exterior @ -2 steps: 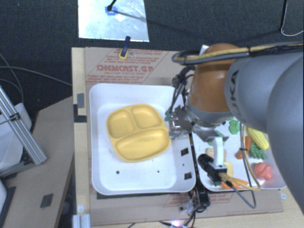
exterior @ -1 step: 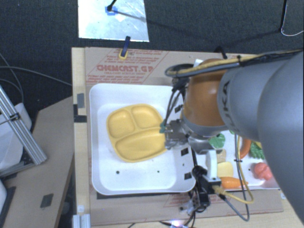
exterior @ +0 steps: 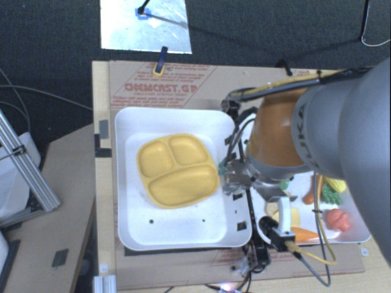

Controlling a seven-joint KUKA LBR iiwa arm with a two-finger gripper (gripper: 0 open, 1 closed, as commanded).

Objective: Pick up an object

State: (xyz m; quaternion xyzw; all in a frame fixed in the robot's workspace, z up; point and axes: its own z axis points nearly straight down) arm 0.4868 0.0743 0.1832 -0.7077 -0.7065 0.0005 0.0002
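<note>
White plastic forms the left bin (exterior: 131, 224), which is seen on a sheet of brown cardboard (exterior: 171, 84) printed with red lettering. A yellow divided plate (exterior: 177, 170) with three compartments is found lying flat in this bin, in its upper half and closer to its right wall than to its left; the plate is apart from the gripper. Two small dark specks are noted on the bin floor below the plate.

The right bin (exterior: 357, 237) is largely covered by the grey arm (exterior: 348, 121) and its orange band (exterior: 275, 133). At that bin's lower right corner, several toy foods are observed close together: a red piece (exterior: 338, 220), a green piece (exterior: 330, 195), an orange carrot-like piece (exterior: 303, 233) and a pale yellow piece (exterior: 292, 216). Whether these pieces touch one another cannot be determined.

The gripper (exterior: 231, 177) is located at the wall shared by the two bins, just beside the plate's right edge. Its state cannot be told, the wrist and cables hiding it, and no object is seen held.

A blue and yellow clip (exterior: 160, 61) is recorded at the cardboard's top edge. A shiny square sheet (exterior: 145, 17) lies beyond it on the dark floor.
</note>
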